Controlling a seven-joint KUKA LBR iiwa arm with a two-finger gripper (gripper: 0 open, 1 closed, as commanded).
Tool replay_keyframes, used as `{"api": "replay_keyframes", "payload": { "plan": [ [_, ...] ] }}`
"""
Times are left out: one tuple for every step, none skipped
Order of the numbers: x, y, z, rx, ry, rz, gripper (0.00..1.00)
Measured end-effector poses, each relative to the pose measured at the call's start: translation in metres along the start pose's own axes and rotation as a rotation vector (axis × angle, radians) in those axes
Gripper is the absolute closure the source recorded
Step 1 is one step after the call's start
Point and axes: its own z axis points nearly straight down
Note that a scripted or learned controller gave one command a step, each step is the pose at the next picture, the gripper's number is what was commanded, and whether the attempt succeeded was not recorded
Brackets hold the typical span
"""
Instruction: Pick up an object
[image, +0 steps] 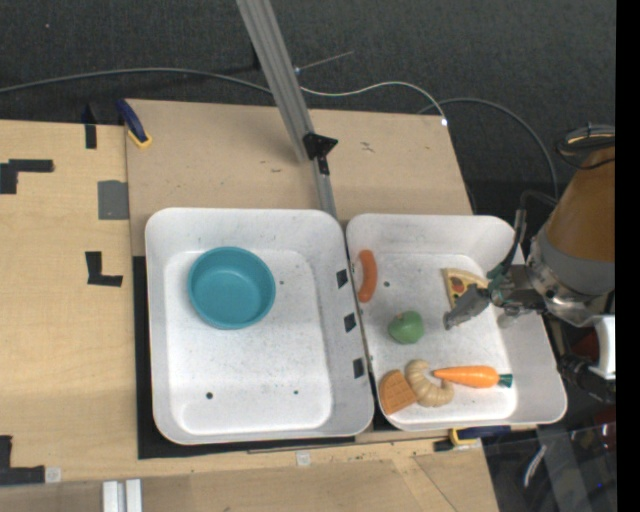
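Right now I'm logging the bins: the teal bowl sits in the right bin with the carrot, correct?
Not quite. The camera view shows the teal bowl in the left bin, alone; the carrot lies in the right bin.

Your arm (590, 215) carries a broad orange band with a rounded, glossy shell, and a grey ring sits directly under it. Below that, the wrist is pale grey metal with a darker, blocky housing. You can see thin dark cables looping beside the wrist. The claw (468, 305) is dark grey, built of slim angular fingers with a dull metallic finish.
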Motion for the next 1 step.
{"api": "replay_keyframes", "payload": {
  "plan": [
    [-0.0003,-0.0001,-0.0001,0.0,0.0,0.0,0.0]
  ]
}}
